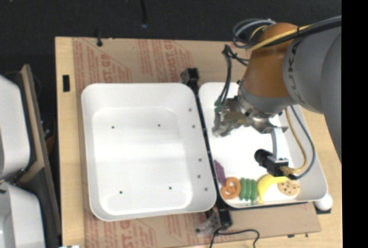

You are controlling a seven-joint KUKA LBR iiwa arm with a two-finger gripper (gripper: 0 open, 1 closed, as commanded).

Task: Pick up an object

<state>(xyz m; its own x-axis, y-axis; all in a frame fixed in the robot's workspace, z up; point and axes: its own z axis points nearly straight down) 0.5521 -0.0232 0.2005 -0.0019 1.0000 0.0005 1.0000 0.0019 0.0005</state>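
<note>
Writing: red printed lettering runs along the edges of the brown cardboard sheet (pixel 144 63) under the bins; it is too small and skewed to read.
Left bin: the shallow white plastic bin (pixel 92 126) on the left has rounded corners and a few small dark dots on its floor. Its right wall lies just beside the other bin's left wall, with a thin dark strip between them.
Clips: a small black clip (pixel 188 75) sits at the far end of that seam, and another black fitting (pixel 221 218) with a thin cable sits at the near end.
Right bin: the shallow white plastic bin (pixel 313 186) on the right holds all the objects, bunched along its near wall.
Objects, left to right: a small purple piece (pixel 219 171) against the left wall, an orange ring-shaped toy (pixel 230 188), a green ribbed toy (pixel 249 190), a yellow rounded toy (pixel 267 183), and a tan round cookie-like toy with dark spots (pixel 288 187). Each touches or nearly touches the next.
Arm: the grey arm with the orange band (pixel 276 63) comes in from the right and hangs over the far half of the right bin.
Gripper: the two-finger gripper (pixel 221 126) points down near the bin's left wall, well apart from the toys; I cannot tell how its jaws stand.
Open room: the bin floor between the gripper and the toy row is bare white.
</note>
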